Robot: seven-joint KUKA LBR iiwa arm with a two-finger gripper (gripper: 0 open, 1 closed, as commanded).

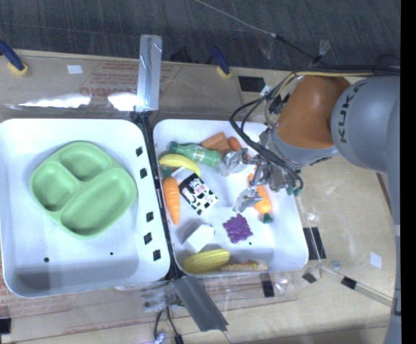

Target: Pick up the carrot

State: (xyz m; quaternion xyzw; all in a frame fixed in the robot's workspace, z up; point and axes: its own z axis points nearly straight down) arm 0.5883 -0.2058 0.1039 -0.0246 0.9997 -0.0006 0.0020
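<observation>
An orange carrot (171,200) lies lengthwise along the left wall of the right bin (291,244), just under a banana (177,161). My gripper (255,190) hangs low over the right side of that bin, well to the right of this carrot. A small orange piece with a green end (265,206) sits right beside the gripper, touching or nearly touching it. Two more orange pieces (221,142) rest by the bin's far wall. The grey arm with its orange band (310,115) covers the bin's far right corner.
The right bin also holds a green bottle (194,153), a black-and-white box (197,193), a white block (199,235), purple grapes (237,228) and a yellow corn cob (206,260). A green divided plate (84,186) sits in the left bin (14,264).
</observation>
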